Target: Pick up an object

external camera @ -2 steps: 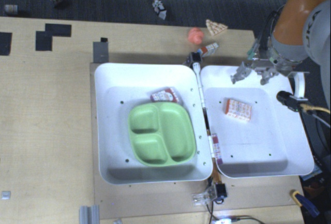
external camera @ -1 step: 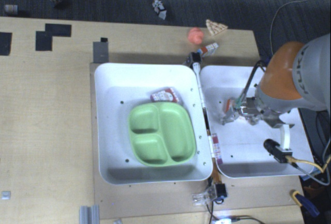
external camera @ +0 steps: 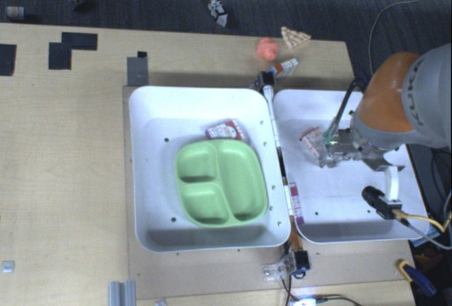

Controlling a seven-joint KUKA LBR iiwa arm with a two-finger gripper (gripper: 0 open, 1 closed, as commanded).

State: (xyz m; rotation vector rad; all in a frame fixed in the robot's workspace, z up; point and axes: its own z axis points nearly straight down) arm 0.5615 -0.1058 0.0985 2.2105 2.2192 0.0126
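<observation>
A small pale object with reddish marks (external camera: 309,140) lies in the right bin (external camera: 311,110), toward its left middle. My gripper (external camera: 329,154) hangs low over that bin, right beside the object's right edge and touching or nearly touching it. The wrist hides the fingertips, and nothing shows between them. In the left bin (external camera: 152,121) a green three-compartment tray (external camera: 221,181) lies flat, with a small red-and-white packet (external camera: 224,131) just behind it.
The grey arm with its orange band (external camera: 385,103) reaches in from the right, above the right bin's far side. On the bench behind the bins sit an orange ball (external camera: 267,49), a wedge-shaped toy (external camera: 294,37) and a small tube (external camera: 284,68).
</observation>
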